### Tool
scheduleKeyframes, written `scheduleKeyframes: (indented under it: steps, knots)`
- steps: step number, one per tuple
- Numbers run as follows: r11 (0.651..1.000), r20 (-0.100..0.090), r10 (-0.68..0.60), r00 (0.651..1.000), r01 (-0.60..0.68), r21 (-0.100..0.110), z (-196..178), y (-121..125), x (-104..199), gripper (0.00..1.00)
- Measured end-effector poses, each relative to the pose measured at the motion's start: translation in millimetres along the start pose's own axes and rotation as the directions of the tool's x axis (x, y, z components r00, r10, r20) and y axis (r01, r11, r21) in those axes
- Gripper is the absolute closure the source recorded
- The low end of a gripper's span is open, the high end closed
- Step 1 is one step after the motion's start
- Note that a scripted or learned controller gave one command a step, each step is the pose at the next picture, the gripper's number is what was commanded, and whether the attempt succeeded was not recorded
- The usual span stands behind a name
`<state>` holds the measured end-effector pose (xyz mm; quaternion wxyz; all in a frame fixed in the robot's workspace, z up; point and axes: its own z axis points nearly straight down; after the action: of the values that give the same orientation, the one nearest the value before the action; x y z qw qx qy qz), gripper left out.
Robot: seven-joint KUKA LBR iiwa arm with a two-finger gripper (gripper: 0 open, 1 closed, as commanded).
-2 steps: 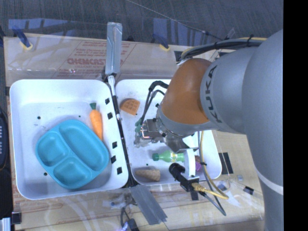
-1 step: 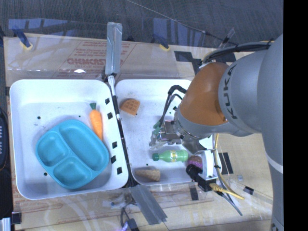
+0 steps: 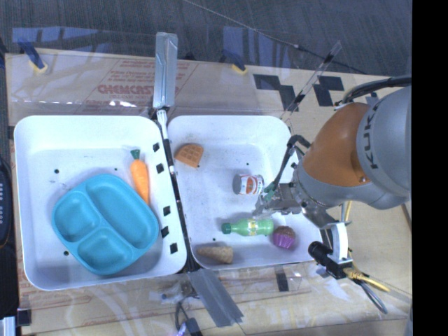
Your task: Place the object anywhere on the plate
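End effector (image 3: 269, 200) hangs just above the green plastic bottle (image 3: 249, 227) lying in the right white bin (image 3: 225, 128); its grip state cannot be told. Left of that bottle, a blue three-compartment plate (image 3: 105, 222) sits in the other bin.

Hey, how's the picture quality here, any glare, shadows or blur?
Camera view: even, soft lighting; the blue plate and carrot are sharp. Faint glare streaks the clear sheet behind the bins. The arm shades the right bin slightly, and the gripper looks slightly blurred.
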<state>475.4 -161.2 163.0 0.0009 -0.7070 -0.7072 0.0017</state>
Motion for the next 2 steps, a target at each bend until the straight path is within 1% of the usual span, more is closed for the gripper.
scheduleKeyframes:
  steps: [1,2]
  knots:
    - [1.0,-0.003,-0.017,1.0,0.017,-0.002,-29,2,118,1.0]
    - [1.0,-0.001,-0.005,1.0,0.005,0.003,11,0,68,1.0]
